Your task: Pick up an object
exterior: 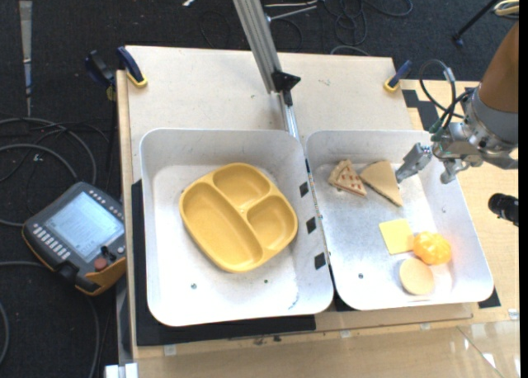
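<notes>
The right bin (462, 203) holds several food pieces: a waffle-like wedge (347, 178), a tan bread slice (383, 180), a yellow cheese square (396, 236), an orange fruit (431, 248) and a pale round cookie (417, 276). My gripper (427, 163) hangs over the bin's upper right part, just right of the bread slice. Its fingers (410, 163) stand apart with nothing between them.
The left bin (165, 203) carries a yellow divided plate (238, 215). A metal pole (256, 25) slants down to the seam between the bins. Yellow-tipped clamps (132, 71) sit at the bench's back corners. A teach pendant (78, 236) lies on the floor at left.
</notes>
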Action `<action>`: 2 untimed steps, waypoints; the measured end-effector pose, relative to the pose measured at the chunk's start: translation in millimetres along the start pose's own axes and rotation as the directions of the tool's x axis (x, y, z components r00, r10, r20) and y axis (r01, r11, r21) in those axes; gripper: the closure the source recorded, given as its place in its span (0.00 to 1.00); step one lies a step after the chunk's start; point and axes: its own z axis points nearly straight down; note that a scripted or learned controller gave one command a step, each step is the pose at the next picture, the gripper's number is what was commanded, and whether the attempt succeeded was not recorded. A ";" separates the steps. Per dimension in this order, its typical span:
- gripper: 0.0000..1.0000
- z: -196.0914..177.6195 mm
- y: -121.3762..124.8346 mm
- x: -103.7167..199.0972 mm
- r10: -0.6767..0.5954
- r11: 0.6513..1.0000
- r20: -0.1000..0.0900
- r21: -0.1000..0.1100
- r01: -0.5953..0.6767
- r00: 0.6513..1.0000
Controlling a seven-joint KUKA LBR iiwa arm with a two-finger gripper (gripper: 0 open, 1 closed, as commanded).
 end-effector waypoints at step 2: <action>0.00 62.2 -1.7 -5.6 0.004 1.000 -0.001 0.006 -0.004 1.000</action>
